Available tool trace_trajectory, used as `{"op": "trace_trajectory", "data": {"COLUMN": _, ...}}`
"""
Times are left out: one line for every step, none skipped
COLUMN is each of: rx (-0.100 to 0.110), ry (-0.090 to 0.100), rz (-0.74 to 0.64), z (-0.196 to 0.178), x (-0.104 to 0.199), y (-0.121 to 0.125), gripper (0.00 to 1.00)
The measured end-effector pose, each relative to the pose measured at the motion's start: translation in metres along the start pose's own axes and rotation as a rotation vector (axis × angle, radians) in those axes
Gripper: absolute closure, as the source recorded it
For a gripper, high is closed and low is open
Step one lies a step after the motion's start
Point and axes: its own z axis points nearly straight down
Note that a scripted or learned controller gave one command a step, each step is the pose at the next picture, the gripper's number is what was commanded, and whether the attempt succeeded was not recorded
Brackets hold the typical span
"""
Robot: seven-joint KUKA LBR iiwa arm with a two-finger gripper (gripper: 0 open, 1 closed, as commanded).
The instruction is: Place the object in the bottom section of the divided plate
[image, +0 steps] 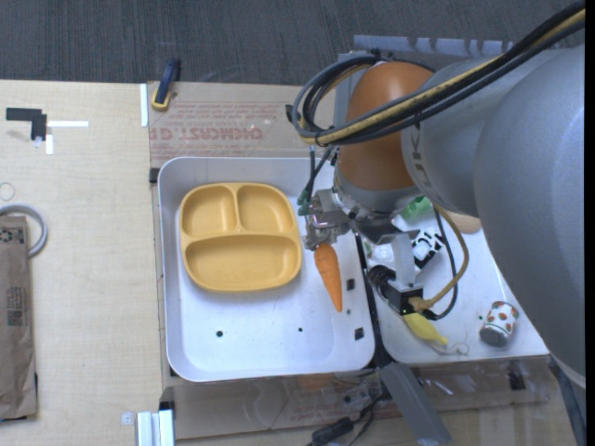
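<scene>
A yellow divided plate lies in the left bin, toward its far left. It has two small sections at the top and one wide bottom section that holds nothing. An orange carrot hangs just right of the plate's edge, thick end up and tip pointing down. My gripper is over the bin's right side, shut on the carrot's thick end. The arm's orange band and grey body hide the far part of the right bin.
The right bin holds a yellow banana-like piece, a spotted white toy, a black-and-white item and something green. A divider wall separates the bins. A brown paper bag lies on the bench at the left.
</scene>
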Motion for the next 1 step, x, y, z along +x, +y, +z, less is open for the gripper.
{"op": "trace_trajectory", "data": {"rx": -0.003, "ry": -0.001, "rz": 0.107, "z": -0.0447, "x": 0.0529, "y": 0.025, "gripper": 1.0}}
